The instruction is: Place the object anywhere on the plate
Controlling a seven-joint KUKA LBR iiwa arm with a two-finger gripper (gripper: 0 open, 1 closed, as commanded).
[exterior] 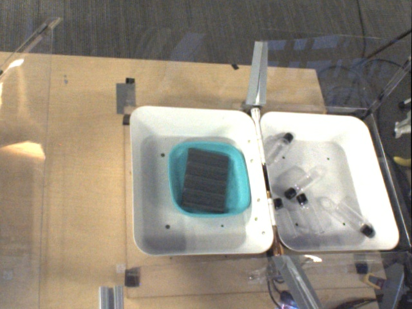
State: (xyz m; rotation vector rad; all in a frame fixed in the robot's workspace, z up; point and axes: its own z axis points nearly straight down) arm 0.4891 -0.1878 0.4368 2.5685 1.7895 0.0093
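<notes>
A square teal plate (176, 172) sits in the middle of the left white bin (147, 192). On the plate lies a dark grey ridged block (206, 180), flat and slightly tilted, covering most of the plate's floor. Its edges stay inside the plate's rim.
The right white bin (360, 140) holds several clear tubes with black caps, one near its top left (279, 144), one mid-left (308, 180), one at the lower right (351, 216). A grey metal bar (257, 76) stands behind the seam between the bins. The wooden bench (71, 172) stretches left.
</notes>
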